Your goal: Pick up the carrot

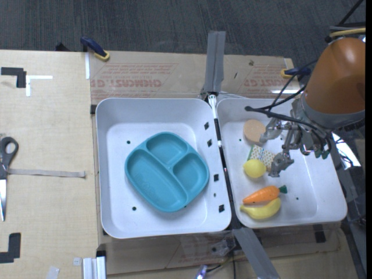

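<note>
My tool [278,150] hangs over the right white bin [325,208], and I cannot tell how it is set. Nothing shows in its grip. Just left of its tip lies a round yellow lemon [254,168], touching a small green-and-white patterned piece [260,154] above it. Further up from that, left of my tool, sits a flat tan round slice [254,131]. Below my tool, near but apart from it, the orange carrot with a green stub end [263,195] lies slanted, resting against the top of a yellow banana [261,210]. Well to the left, the other white bin [110,173] holds a blue plastic plate with three compartments [167,171]. Beyond it, on the counter [46,214], lie grey scissors [6,156].
</note>
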Robot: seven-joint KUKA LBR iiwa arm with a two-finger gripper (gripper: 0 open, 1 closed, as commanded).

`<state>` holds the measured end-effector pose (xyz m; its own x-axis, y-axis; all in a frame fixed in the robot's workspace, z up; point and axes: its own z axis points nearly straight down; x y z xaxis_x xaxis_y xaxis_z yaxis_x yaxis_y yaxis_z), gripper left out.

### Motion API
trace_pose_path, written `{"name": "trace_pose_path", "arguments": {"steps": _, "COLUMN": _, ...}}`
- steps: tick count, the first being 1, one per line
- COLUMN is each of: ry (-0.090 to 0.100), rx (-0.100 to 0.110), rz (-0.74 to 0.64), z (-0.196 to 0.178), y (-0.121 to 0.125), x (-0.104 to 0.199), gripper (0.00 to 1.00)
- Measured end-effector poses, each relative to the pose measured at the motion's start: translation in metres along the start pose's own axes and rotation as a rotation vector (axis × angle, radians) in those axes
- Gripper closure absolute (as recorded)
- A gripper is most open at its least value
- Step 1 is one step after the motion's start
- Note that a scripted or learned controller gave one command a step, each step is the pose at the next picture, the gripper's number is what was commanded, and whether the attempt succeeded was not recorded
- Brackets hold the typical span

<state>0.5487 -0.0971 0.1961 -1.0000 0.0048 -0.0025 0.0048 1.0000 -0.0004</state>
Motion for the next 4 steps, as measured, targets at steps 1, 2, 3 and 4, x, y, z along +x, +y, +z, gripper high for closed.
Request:
{"name": "trace_pose_path", "arguments": {"steps": 1, "ry": -0.002, "rx": 0.000, "rz": 0.083, "z": 0.095, "y": -0.015, "x": 0.054, "gripper": 0.00}}
{"name": "trace_pose_path", "arguments": {"steps": 2, "ry": -0.008, "rx": 0.001, "rz": 0.080, "z": 0.085, "y": -0.015, "x": 0.052, "gripper": 1.00}}
{"name": "trace_pose_path", "arguments": {"steps": 3, "ry": -0.003, "rx": -0.001, "rz": -0.148, "z": 0.004, "y": 0.080, "x": 0.054, "gripper": 1.00}}
{"name": "trace_pose_path", "arguments": {"steps": 4, "ry": -0.003, "rx": 0.000, "rz": -0.319, "z": -0.001, "y": 0.008, "x": 0.050, "gripper": 1.00}}
